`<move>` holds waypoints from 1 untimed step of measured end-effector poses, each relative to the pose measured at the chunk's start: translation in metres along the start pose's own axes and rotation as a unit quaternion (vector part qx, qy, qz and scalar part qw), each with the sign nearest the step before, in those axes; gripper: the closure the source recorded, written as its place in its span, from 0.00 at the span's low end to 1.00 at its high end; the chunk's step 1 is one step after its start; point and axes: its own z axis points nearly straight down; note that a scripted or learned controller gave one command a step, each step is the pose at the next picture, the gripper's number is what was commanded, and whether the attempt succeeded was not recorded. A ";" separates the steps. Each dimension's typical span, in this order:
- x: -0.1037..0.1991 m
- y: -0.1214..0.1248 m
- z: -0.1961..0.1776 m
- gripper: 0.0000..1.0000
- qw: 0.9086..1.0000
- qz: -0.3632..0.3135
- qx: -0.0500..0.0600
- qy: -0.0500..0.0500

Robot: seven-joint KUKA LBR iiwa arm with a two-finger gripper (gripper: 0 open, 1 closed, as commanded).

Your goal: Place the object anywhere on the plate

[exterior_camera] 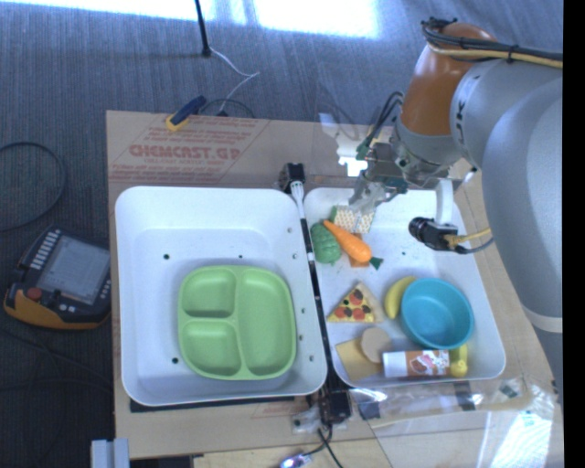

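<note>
Carrot (350, 241) lies just below hand (366, 196), right bin.

The scene is evenly and brightly lit. A washed-out patch of light is seen on the blue-grey carpet (311, 14) at the far edge. Glare is thrown off the grey metal wrist (361, 163), and focus is sharp throughout.

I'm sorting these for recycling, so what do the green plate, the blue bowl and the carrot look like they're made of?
Green plate: looks like molded plastic, matte, one even colour with rounded dividers. Blue bowl: likely plastic too, smooth with a slight sheen. Carrot: seems a plastic toy, uniformly orange and glossy, though rubber can't be ruled out.
</note>
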 end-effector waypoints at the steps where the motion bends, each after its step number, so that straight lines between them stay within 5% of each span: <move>1: 0.097 -0.025 0.007 1.00 0.999 0.042 0.001 0.004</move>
